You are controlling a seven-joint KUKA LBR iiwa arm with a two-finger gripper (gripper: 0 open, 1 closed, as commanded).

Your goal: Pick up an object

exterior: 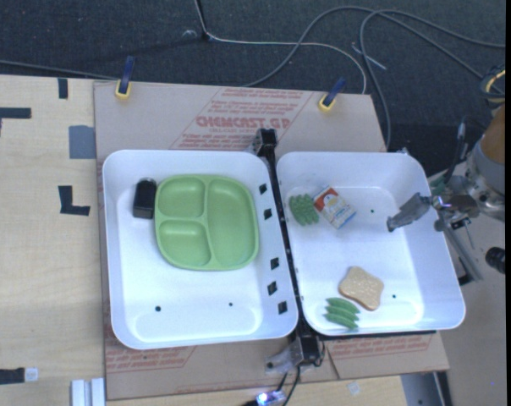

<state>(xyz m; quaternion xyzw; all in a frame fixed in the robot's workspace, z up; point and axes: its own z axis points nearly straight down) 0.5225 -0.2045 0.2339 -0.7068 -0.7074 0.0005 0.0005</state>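
The right bin holds a slice of toast, green pea pods at its front, a small red and white carton and a green ridged item near its left wall. My gripper hangs over the right side of this bin, apart from all of them, with nothing visibly between its fingers. The left bin carries a green divided plate and a small black block beside it.
Both bins rest on a cardboard sheet clamped at the back by two yellow and blue clips. A black divider with clips runs between the bins. Cables cross the dark floor behind.
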